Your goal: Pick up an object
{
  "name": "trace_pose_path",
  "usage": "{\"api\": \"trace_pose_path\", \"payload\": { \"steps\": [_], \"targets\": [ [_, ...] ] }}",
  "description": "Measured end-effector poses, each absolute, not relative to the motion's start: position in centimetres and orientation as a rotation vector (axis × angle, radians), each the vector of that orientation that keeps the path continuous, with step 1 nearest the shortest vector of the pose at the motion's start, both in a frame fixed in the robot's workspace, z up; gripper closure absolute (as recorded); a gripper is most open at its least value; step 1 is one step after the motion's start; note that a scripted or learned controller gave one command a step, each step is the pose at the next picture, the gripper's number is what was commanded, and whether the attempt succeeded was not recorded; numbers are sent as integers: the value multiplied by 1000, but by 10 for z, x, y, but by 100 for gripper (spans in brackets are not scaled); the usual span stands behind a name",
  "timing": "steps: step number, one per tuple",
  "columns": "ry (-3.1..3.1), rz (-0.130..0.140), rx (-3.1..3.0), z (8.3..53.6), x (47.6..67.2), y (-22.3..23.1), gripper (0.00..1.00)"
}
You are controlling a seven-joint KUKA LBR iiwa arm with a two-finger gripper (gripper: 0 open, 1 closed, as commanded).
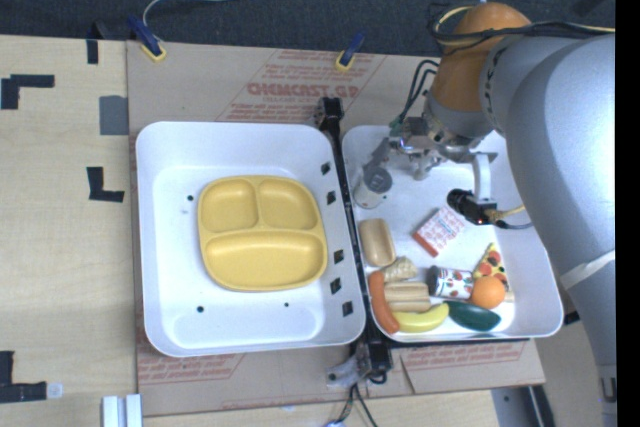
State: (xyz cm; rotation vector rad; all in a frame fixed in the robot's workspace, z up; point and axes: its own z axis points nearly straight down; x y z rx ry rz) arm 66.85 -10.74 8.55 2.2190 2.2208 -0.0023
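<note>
- Where the right bin [535,310] came nearest, toy food lay heaped: a banana [420,319], an orange [489,292], a hot dog [378,299].
- Just beyond sat a bread roll [376,241] and a red-and-white box [440,230].
- Left, the yellow divided plate [263,232] filled the other bin [160,155].
- Farthest, the gripper [378,177] hung over the right bin's far-left corner; whether it was wide or narrow I cannot tell.

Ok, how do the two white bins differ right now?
The left bin holds one thing, a yellow divided plate lying flat at its middle; the right bin holds many small toy foods, crowded toward its near end. The arm reaches over the right bin, with the gripper low at its far left corner; nothing hangs over the left bin. Both are shallow, white and side by side.
</note>
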Motion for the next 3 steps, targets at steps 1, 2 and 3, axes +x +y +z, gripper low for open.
{"api": "trace_pose_path", "payload": {
  "steps": [1, 2, 3],
  "targets": [
    [2220, -2, 2217, 96, 669, -107, 100],
    [2220, -2, 2217, 96, 669, -108, 0],
    [2220, -2, 2219, 85, 668, -102, 0]
  ]
}}
